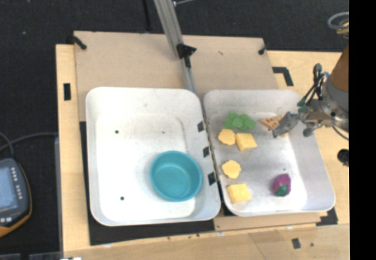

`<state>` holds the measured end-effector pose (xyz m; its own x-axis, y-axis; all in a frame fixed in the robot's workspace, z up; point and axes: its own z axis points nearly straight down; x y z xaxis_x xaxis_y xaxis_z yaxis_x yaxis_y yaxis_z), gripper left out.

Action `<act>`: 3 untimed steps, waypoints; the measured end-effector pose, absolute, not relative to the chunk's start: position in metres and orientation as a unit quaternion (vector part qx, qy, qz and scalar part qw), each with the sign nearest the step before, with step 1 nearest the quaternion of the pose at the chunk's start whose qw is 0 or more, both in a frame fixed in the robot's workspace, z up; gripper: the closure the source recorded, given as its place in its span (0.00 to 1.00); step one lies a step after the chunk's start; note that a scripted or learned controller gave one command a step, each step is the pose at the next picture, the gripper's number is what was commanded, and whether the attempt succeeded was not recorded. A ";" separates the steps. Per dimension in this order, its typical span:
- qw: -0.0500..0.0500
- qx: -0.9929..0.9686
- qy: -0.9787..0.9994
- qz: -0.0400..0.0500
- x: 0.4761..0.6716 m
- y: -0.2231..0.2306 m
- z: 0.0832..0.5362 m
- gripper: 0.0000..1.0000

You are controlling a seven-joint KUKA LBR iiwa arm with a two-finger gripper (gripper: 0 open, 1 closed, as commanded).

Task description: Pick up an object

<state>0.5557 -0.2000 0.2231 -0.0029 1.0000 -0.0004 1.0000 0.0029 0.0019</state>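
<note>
Gripper (292,125) hovering over right bin (317,162), right of small tan piece (269,122); whether jaws are apart or together: cannot tell. Nothing visibly grasped. Yellow blocks (246,142), green piece (239,121), purple object (282,185) lying in bin. Pick not yet done.

bins (147,100): white, faintly speckled
bowl (175,175): teal blue
four blocks (245,142): yellow
leafy piece (239,121): green
small piece (282,185): purple with green
striped bit (269,122): orange-tan, perhaps with pale lines
bench (135,56): light tan wood, black corner marks
floor (59,0): black
</note>
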 end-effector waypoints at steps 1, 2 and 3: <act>0.001 0.706 0.708 0.001 0.556 -0.200 0.223 0.00; -0.001 0.707 0.707 -0.002 0.556 -0.211 0.169 0.00; -0.001 0.707 0.707 -0.001 0.559 -0.205 0.125 0.00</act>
